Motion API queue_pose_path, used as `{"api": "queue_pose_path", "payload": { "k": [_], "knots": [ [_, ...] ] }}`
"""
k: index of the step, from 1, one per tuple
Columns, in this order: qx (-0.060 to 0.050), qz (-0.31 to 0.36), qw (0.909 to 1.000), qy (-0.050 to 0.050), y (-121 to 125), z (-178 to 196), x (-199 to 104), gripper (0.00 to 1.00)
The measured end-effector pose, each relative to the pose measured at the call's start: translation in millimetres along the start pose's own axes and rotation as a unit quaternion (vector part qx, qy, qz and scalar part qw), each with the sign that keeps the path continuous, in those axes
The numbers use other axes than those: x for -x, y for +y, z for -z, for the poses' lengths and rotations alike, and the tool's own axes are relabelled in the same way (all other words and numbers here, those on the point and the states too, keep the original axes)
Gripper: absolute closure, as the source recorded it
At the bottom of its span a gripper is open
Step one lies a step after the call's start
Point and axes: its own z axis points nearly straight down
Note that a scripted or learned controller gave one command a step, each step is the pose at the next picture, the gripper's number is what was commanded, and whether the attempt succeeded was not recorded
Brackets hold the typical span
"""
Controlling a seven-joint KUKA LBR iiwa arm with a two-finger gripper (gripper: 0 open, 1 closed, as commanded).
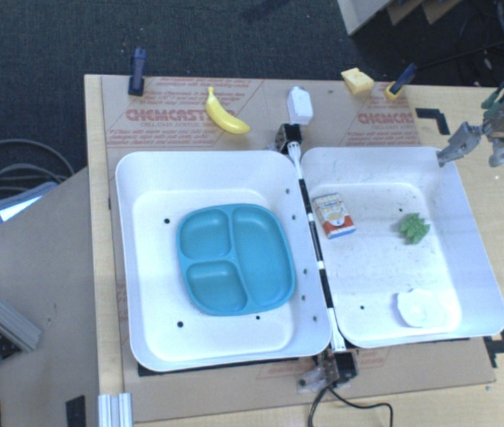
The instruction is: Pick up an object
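Camera view: gripper (pixel 481 147) hangs above the right bin's (pixel 465 238) far right corner, fingers spread wide, holding nothing. Green object (pixel 414 229) lies below-left of it; small carton (pixel 332 215) further left; white disc (pixel 418 308) nearest the front rim

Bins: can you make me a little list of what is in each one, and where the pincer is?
left bin: blue tray with three sections
right bin: small carton near the divider, green broccoli, white disc
outside bins: banana and yellow block on the board
pincer: above the right bin's far right corner, nothing seen in it
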Motion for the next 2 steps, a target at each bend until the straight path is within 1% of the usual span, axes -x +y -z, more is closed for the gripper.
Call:
{"api": "queue_pose_path", "payload": {
  "k": [1,2],
  "knots": [
    [-0.002,0.000,1.0000,0.001,-11.1,-142.6,-3.9,0.00],
    [0.003,0.000,1.0000,-0.002,-38.9,-180.0,-47.0,0.00]
  ]
}}
